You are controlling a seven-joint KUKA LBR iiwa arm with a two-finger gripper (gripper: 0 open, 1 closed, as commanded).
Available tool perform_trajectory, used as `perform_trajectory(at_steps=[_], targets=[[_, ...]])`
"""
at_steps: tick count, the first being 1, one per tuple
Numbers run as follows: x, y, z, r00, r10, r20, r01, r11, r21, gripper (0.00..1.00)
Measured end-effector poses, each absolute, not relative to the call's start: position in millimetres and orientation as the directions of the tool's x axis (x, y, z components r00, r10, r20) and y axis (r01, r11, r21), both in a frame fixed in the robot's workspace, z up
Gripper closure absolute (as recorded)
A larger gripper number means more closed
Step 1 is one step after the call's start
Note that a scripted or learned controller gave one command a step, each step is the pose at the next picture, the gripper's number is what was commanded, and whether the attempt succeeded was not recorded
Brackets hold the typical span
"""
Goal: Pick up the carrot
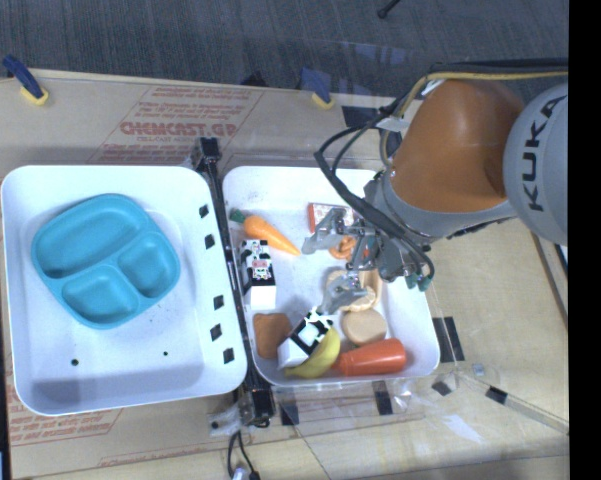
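End effector [341,258] open, empty, right of carrot [268,234].

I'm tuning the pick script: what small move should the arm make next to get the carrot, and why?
Probably shift the gripper toward the view's left and slightly up. The carrot lies apart from it in the right bin, near that bin's left wall, while the gripper hangs over the toys at the bin's middle.

The grey arm [540,158] reaches in from the right, its orange band [450,148] bulking large above the wrist. Below the band the wrist angles down and leftward, with black cables looping around it. The gripper [342,258] hangs low with its metal jaws spread apart, nothing between them.
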State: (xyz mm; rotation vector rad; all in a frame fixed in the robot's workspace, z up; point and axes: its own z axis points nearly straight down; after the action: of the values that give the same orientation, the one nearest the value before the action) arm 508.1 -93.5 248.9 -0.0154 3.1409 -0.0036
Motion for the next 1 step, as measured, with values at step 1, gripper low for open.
perform_trajectory(at_steps=[1], targets=[[538.6, -209.0, 207.0, -0.983, -0.184, 0.001, -0.184, 0.983, -0.003, 0.0]])
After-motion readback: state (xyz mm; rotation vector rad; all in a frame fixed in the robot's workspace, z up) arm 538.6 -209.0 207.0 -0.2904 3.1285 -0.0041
